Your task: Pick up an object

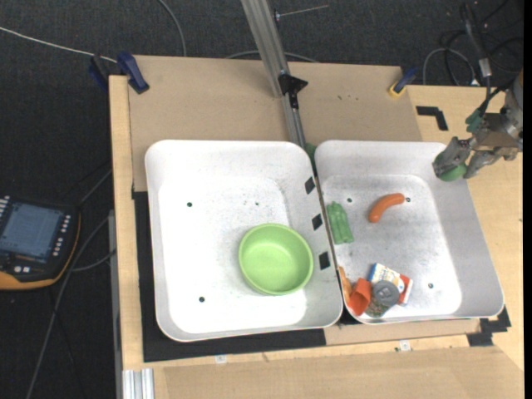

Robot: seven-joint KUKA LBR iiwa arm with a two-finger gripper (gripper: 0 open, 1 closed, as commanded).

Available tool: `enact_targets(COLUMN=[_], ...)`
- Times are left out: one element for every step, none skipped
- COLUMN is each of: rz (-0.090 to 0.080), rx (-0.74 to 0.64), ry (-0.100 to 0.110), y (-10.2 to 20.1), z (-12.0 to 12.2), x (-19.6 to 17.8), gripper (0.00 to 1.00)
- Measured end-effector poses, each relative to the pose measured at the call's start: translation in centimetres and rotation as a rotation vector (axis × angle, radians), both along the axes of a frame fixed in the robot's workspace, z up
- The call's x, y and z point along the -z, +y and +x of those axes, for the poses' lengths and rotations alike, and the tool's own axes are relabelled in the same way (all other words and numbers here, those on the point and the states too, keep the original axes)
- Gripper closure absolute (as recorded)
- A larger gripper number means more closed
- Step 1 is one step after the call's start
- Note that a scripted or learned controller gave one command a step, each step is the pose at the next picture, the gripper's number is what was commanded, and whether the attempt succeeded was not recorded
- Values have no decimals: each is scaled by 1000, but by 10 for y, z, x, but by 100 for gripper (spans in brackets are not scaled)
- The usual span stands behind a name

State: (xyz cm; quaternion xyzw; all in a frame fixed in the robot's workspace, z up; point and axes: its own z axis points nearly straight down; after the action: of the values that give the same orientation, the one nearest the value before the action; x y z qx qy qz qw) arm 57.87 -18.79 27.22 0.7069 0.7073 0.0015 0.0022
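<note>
The counter (249, 98) carries two shallow white bins side by side, which keeps the loose things corralled within the arm's reach. The left bin (174, 181) holds a lime-green bowl (276, 258), sitting upright towards its near right corner. The right bin (449, 248) holds the smaller pieces: an orange sausage-shaped toy (387, 206) lies alone near the middle of the floor, a green ridged block (338, 223) rests along the left wall next to the divide between the bins, and at the near edge a small heap gathers an orange scoop-like piece (359, 293), a grey round disc (385, 293) and a colourful packet (401, 283), all touching or overlapping. The claw (455, 163) hangs at the far right corner of the right bin, over the rim rather than over any of the things, and something green appears at its tip; whether that is a held object or part of the claw itself is too small to tell, and I cannot tell whether the claw is open or closed. No object is plainly lifted, so the pick looks not yet done. The orange toy, lying well apart from everything else, seems the easiest target; the heap at the near edge would likely be awkward, since the pieces crowd each other and the wall.
</note>
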Motion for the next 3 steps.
enact_targets(rz=[2, 2, 2], rx=[-4, -5, -4], ry=[4, 5, 5], y=[55, 110, 159], z=[15, 35, 40], x=[-5, -3, -4], gripper=[100, 100, 100])
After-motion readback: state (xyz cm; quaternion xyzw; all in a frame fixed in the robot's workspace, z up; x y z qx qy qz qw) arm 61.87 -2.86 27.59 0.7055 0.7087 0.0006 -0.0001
